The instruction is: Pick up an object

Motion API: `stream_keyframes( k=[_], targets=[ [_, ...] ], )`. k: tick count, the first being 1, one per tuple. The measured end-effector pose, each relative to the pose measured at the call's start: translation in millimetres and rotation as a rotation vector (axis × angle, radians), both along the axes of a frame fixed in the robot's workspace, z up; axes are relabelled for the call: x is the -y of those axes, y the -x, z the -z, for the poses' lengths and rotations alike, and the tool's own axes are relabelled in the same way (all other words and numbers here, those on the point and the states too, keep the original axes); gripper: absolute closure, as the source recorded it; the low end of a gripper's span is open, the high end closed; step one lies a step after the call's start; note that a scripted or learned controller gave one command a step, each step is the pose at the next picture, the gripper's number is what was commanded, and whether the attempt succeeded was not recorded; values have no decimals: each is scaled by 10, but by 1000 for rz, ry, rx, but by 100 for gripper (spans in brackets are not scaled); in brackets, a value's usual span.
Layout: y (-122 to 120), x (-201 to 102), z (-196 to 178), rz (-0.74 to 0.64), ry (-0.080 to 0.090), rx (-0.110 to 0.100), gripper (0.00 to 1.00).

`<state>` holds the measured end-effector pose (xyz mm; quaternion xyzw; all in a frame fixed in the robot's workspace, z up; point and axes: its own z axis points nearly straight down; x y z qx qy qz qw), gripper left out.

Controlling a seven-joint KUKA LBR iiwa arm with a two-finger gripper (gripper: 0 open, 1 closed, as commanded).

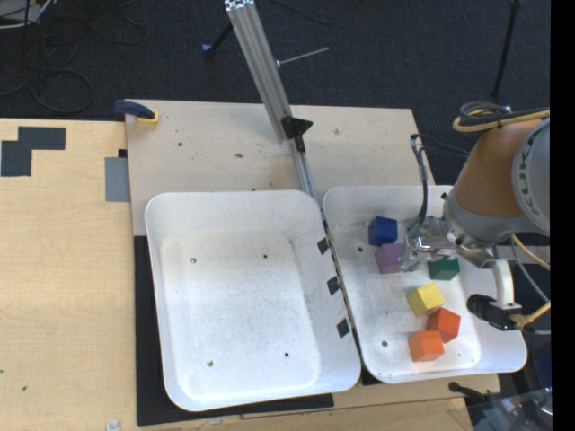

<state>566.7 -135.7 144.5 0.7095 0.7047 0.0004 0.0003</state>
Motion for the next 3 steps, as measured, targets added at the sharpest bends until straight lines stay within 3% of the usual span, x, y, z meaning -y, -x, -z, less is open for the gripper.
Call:
stream_keyframes(
  k=[2, 3],
  targets=[
    [-70, 67, -937, -8, 1, 2, 100],
    [-9, -420, -827, -10, -2, -5, 100]
  ],
)
